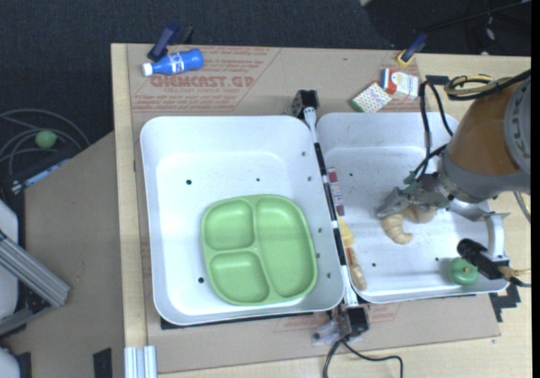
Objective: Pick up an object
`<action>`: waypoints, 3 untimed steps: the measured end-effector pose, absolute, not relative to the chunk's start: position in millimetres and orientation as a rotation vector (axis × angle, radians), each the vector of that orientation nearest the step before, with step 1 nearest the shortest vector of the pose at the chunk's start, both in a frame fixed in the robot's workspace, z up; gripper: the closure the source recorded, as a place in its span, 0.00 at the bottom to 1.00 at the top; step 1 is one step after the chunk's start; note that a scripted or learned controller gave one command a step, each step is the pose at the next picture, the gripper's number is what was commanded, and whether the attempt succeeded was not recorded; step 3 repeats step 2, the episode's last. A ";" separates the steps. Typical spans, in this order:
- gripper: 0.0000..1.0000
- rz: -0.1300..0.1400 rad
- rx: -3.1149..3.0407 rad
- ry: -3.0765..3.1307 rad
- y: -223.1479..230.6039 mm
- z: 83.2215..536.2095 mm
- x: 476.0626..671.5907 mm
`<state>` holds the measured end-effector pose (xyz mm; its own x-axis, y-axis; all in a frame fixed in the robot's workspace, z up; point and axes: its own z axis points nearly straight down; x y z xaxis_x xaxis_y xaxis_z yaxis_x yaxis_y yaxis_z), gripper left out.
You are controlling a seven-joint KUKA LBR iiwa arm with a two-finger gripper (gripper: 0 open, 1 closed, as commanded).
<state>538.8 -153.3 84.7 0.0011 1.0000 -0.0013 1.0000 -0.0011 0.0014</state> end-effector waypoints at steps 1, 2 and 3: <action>1.00 0.007 2.216 2.213 -153.5 97.7 541.3; 1.00 0.001 2.221 2.224 -50.8 184.6 479.4; 1.00 0.001 2.221 2.224 -50.8 184.6 479.4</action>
